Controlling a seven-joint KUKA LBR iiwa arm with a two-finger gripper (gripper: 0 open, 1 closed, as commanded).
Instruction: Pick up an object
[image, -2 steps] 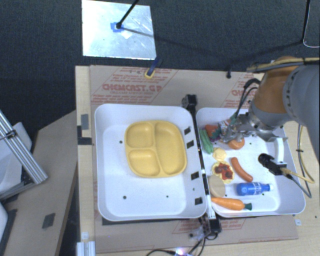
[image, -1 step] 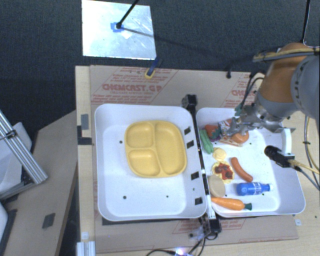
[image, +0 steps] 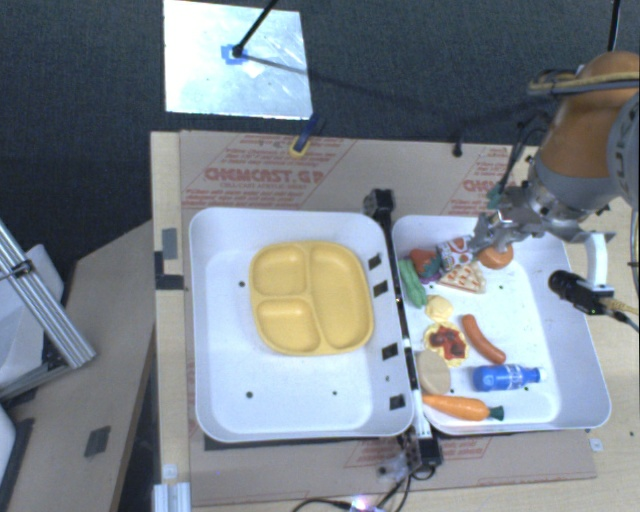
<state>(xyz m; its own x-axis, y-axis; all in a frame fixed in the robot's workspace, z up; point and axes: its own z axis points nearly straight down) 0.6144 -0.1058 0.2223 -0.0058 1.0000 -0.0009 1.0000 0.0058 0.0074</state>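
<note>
The grey two-finger gripper (image: 493, 236) sits low in the upper part of the right-hand shallow white bin (image: 575, 330), in the upper right of the frame, its tip touching or just above a round orange toy fruit (image: 497, 256); whether it is released or clenched I cannot tell, since the wrist hides the tip. Nothing is seen lifted clear of the bin floor, so I judge the pick not yet done: the approach looks complete, and the closing and the lift are left. The likeliest target is that orange fruit, which lies at the top of the cluster, just beside a triangular toy pizza slice with red dots (image: 462, 276); being round it has no clear long axis. The slice points toward the frame's upper left. Further out lie a green toy vegetable (image: 412, 282) running top to bottom by the bin's left wall, a reddish sausage (image: 483, 339) slanting to lower right, a blue toy bottle (image: 506, 377) lying left to right, and an orange carrot (image: 458, 406) lying nearly level along the lower edge. In the left-hand white bin (image: 225, 330) rests a yellow three-compartment plastic plate (image: 307, 297).
</note>
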